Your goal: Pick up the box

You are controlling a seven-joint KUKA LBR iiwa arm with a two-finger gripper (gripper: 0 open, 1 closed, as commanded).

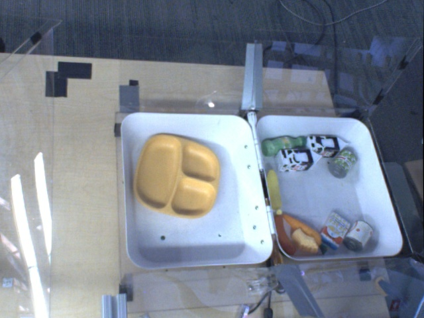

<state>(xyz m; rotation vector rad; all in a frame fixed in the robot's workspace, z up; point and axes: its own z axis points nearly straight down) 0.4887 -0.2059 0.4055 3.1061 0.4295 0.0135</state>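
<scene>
Box [336, 225] near front of right bin [381, 171], beside can [358, 235]

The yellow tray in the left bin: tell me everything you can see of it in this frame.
The yellow tray looks like moulded plastic, matte mustard-yellow, with rounded corners. Raised ridges split it into three compartments: one long one on its left side and two smaller ones on its right. It lies flat and slightly turned on the floor of the left bin, toward the bin's upper left. Nothing lies in its compartments, and only the bin floor touches it.
</scene>
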